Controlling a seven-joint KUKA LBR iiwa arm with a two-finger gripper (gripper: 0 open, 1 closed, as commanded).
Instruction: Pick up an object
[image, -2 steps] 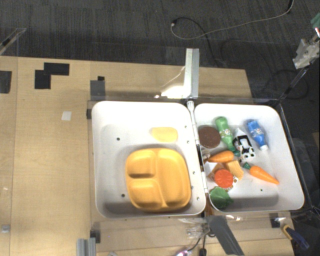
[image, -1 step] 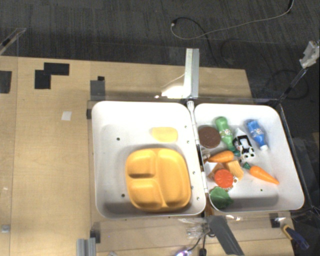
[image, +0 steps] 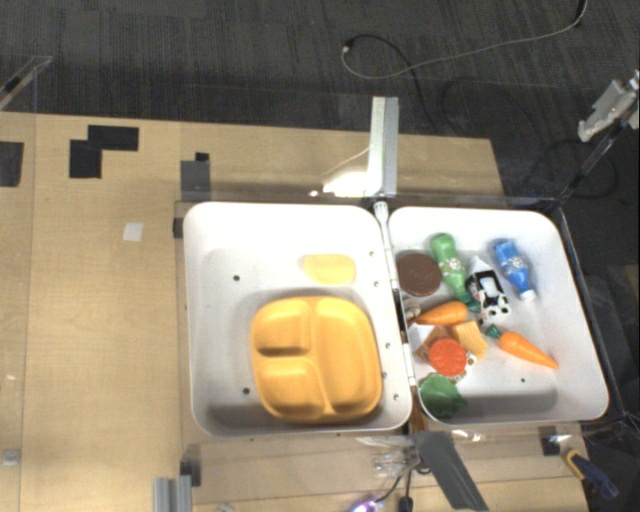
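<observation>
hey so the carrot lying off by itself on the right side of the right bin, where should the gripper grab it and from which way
Grip the carrot across its thick middle, coming straight down from above. It lies flat on the floor of the right bin, slanting with its tip toward the lower right, so the fingers should close across the narrow width. Both long sides look free, though the small black and white toy sits near its blunt end.
</observation>
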